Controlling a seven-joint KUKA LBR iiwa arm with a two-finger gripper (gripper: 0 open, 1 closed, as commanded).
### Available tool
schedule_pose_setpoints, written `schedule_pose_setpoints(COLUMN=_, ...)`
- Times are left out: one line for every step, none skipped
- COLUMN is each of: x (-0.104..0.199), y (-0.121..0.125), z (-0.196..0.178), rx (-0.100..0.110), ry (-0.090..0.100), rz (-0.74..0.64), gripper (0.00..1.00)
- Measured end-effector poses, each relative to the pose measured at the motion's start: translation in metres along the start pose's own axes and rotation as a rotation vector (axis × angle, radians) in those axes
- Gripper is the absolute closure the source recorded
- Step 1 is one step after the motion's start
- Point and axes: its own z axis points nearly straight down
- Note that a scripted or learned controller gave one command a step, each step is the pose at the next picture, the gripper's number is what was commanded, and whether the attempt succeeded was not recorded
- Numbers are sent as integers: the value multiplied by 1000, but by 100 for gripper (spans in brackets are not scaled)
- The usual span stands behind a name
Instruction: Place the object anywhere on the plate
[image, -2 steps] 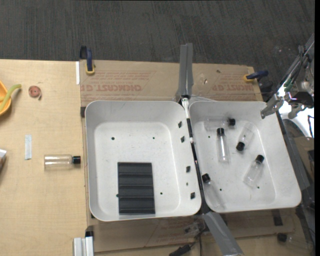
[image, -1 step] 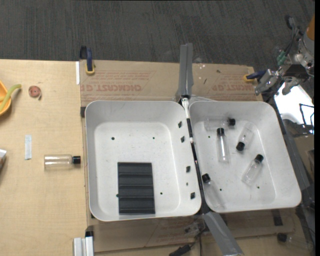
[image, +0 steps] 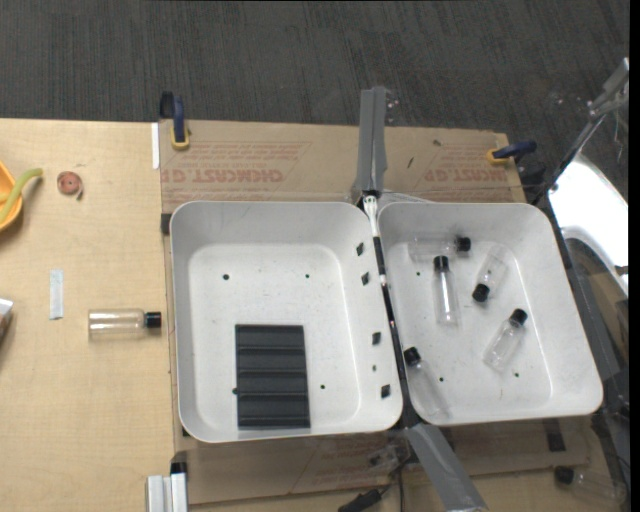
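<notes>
A black ribbed plate (image: 270, 376) lies flat in the left bin (image: 200, 250), towards its front edge. In the right bin (image: 540, 240) lie several clear vials with black caps. One vial (image: 442, 288) lies lengthwise near the bin's middle. A second vial (image: 488, 275) sits just right of it, a third (image: 505, 338) lies further front right, and another (image: 440, 244) lies at the back. A small loose black cap (image: 410, 356) rests near the right bin's front left wall.
Another clear vial (image: 120, 321) lies on the wooden bench left of the bins. A yellow item (image: 12, 195), a small brown disc (image: 68, 182) and a pale strip (image: 56, 295) lie further left. Clamps (image: 175, 120) (image: 510, 153) hold the cardboard behind the bins.
</notes>
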Motion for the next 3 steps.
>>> schedule_pose_setpoints(x=75, y=-6, z=1, rx=4, ry=-1, rz=437, gripper=0)
schedule_pose_setpoints(x=173, y=-19, z=1, rx=5, ry=-2, rz=844, gripper=0)
schedule_pose_setpoints(x=107, y=-41, z=1, rx=5, ry=-2, rz=1103, gripper=0)
